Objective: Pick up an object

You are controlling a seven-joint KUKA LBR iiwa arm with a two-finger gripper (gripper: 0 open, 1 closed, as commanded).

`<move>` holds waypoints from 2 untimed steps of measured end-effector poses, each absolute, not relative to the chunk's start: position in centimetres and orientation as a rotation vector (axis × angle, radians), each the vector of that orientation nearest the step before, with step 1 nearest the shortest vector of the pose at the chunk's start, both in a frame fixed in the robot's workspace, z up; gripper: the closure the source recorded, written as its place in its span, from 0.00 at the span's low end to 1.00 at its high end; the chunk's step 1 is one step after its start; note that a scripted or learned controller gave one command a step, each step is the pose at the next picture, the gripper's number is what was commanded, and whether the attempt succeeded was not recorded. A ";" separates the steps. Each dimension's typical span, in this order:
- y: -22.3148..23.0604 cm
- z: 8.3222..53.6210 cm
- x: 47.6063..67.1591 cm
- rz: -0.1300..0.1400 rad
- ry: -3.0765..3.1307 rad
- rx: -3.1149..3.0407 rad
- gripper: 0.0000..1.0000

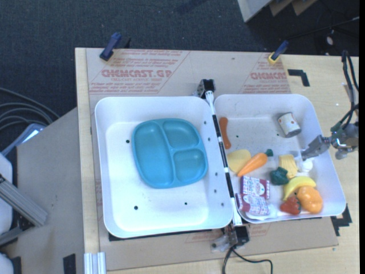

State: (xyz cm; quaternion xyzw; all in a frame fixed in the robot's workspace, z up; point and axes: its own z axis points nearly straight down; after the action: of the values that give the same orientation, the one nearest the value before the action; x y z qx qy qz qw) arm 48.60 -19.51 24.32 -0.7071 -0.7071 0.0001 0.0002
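Observation:
The right white bin (256, 103) holds several toy foods. An orange sausage (224, 132) lies by its left wall. Toward the back right lies a silver can (288, 124). A carrot (252, 164) rests on a yellow wedge (238, 158) in the middle. Nearer the front right are a green broccoli piece (279, 176), a pale yellow block (288, 165), a banana (298, 184), an orange pepper (309, 198) and a small red piece (290, 206). A red-and-white packet (255, 194) lies at the front. My gripper (323, 144) reaches in low over the bin's right rim, just right of the yellow block.
The left white bin (114, 170) holds a blue divided plate (169, 151). A black divider with clamps (217, 131) runs between the two bins. Clips (109, 46) sit on the cardboard at the back, and cables (349, 76) hang at the far right.

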 end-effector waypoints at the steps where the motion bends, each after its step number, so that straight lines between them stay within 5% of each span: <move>1: -21.2 8.5 47.9 -0.001 -2.221 -2.222 0.00; 2: -15.7 8.5 53.5 -0.001 -2.223 -2.219 0.00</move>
State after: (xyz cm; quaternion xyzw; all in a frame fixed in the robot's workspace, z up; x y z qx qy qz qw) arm 53.55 -15.71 8.46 -0.7065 -0.7077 -0.0003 0.0001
